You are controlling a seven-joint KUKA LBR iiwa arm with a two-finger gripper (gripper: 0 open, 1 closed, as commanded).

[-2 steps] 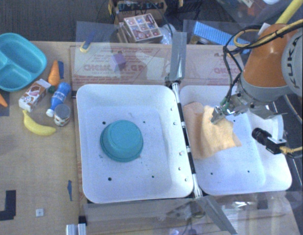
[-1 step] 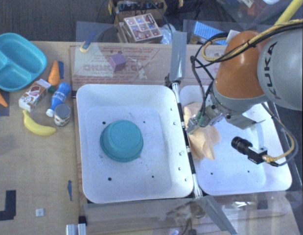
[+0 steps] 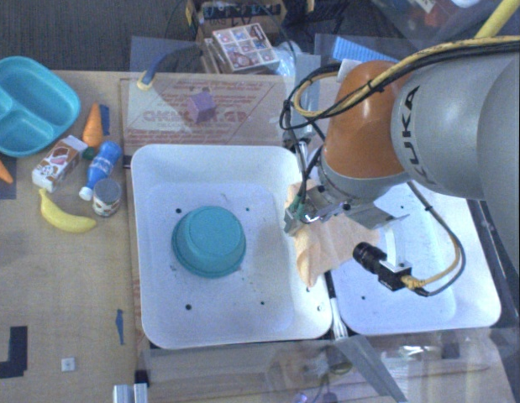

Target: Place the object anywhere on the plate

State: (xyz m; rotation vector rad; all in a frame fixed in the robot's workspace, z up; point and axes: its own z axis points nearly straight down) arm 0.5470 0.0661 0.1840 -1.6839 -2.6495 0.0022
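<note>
Count, as I see it from my station:

- Bins: two, white, side by side. Left bin [image 3: 159, 317], right bin [image 3: 470, 305].
- Plate [image 3: 209, 240]: one, teal and round, in the middle of the left bin.
- Object [image 3: 320, 257]: one, tan, thin and crumpled. It lies across the seam between the bins, on the left bin's right rim and well apart from the plate.
- Arm [image 3: 428, 116]: one, covering much of the right bin.
- Pincer [image 3: 297, 215]: one, at the object's upper edge, touching it or just above it. I cannot tell whether it is spread or pressed together, nor whether it pinches the object.
- Loose items on the table [image 3: 66, 309], left of the bins: one blue dish [image 3: 28, 103], one carrot [image 3: 92, 125], one carton [image 3: 58, 160], one bottle [image 3: 101, 169], one can [image 3: 107, 197] and one banana [image 3: 65, 215].
- Purple block [image 3: 203, 104]: one, behind the left bin.

Hard to make out: the arm's wrist hides the object's upper right part. An orange piece at the left edge is cut off.
</note>
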